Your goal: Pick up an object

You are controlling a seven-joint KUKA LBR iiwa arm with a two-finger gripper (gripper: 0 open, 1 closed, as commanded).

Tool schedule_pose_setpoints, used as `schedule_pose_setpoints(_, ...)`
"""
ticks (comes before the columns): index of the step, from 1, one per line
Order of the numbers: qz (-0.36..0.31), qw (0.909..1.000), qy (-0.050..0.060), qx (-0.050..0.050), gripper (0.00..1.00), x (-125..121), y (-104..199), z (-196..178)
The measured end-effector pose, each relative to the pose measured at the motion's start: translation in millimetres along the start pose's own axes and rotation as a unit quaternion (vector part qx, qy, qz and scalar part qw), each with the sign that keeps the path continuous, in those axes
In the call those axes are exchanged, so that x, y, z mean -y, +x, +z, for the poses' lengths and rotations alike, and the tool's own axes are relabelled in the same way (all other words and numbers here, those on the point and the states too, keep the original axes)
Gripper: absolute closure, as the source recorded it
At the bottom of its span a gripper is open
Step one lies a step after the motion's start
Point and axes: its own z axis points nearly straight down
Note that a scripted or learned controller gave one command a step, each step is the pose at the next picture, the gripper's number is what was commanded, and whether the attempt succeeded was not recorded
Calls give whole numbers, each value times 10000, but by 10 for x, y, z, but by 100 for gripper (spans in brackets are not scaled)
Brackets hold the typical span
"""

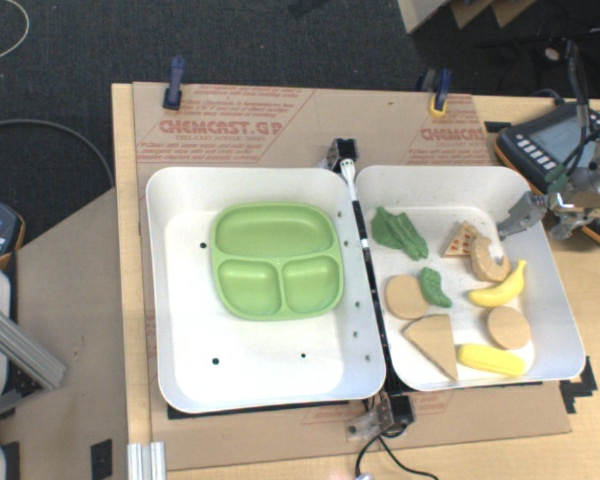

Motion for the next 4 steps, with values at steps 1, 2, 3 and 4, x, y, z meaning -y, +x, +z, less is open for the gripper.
schedule_pose_setpoints(1, -11, 10000, -33, 8, 0, 568, 270, -1099)
schedule_pose_setpoints(2, -18, 9999, -112, 26, 0, 548, 403, -2756)
schedule_pose_setpoints(3, -48, 10000, 68, -15, 0, 560, 1385, -1375)
schedule_pose_setpoints(4, -37, 10000, 46, -7, 0, 559, 2090, -669)
